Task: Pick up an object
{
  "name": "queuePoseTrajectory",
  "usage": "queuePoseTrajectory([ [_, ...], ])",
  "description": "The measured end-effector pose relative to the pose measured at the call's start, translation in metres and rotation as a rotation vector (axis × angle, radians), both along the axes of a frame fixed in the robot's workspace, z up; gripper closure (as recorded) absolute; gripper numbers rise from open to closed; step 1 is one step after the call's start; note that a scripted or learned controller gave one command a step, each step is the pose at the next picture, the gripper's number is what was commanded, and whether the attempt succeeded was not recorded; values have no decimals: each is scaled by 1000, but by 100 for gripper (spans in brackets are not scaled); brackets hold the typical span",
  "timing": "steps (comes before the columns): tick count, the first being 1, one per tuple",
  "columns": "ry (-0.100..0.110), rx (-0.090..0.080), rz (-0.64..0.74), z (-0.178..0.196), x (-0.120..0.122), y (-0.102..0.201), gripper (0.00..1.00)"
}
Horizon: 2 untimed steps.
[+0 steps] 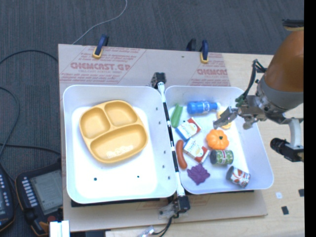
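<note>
The pincer (236, 116) hangs over the upper right part of the right shallow white bin (261, 154), its two dark fingers spread apart with nothing between them. Just below it and to the left sits a small orange toy pumpkin (217, 139), apart from the fingers. Around the pumpkin lie a blue plastic bottle (202, 106) near the bin's top, a green pepper-shaped toy (176, 115), two red-and-white cartons (188, 129) (196, 149), a long red sausage toy (181, 154), a purple bunch of grapes (198, 173), a dark green-labelled jar (221, 157) touching the pumpkin's lower edge, and a tipped red-and-white can (238, 176). The left shallow white bin (74, 181) holds a yellow three-compartment plastic plate (114, 130). Both bins rest on the bench (123, 65).
</note>
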<state>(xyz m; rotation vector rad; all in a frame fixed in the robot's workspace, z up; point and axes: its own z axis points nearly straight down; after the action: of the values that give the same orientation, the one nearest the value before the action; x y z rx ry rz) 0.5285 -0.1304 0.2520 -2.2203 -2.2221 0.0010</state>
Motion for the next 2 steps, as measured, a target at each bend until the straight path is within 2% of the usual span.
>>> queuePoseTrajectory([
  [1, 3, 0, 0, -128, 44, 0, 0],
  [2, -10, -1, -1, -161, 68, 15, 0],
])
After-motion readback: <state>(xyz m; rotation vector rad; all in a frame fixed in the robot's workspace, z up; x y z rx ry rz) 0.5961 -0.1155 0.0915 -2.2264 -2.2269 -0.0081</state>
